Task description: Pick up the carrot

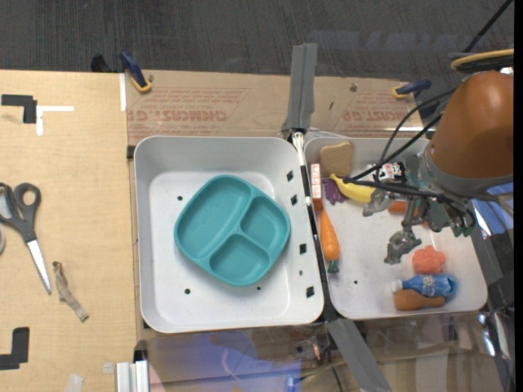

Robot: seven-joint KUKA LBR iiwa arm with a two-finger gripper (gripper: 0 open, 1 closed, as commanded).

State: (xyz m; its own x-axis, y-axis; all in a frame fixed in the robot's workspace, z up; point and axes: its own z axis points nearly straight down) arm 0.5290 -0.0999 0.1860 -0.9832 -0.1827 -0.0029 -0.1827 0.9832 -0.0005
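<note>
The carrot [328,235] is orange and lies lengthwise against the left wall of the right bin [359,296]. My gripper [399,247] hangs over the middle of that bin, about a hand's width to the right of the carrot and apart from it. Nothing shows in the gripper. The arm's orange band [482,129] and grey wrist cover the bin's upper right part.
In the right bin a yellow banana [351,189], a purple item [332,190] and a tan bread slice [336,155] lie above the carrot. A red-orange lump [429,260], a blue bottle [428,285] and a brown piece [413,300] lie below the gripper. The left bin [155,300] holds a teal divided plate [234,229].
</note>
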